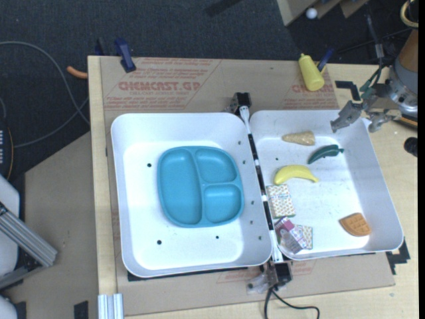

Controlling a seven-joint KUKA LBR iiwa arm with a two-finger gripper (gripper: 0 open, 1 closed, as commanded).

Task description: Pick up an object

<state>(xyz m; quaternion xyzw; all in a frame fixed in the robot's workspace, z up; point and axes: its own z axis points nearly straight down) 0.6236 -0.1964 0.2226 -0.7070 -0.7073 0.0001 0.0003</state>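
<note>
The yellow banana [296, 174] lies free in the middle of the right bin [382, 198], and our claw [358, 113] hovers above that bin's far right corner, carrying nothing, though we cannot tell how its fingers stand. To take it well, we should descend straight over the banana's middle, closing across its narrow width. The green pepper [325, 153] and beige piece [299, 138] lie near, and the patterned packet [280, 200] sits just beside it.
</note>
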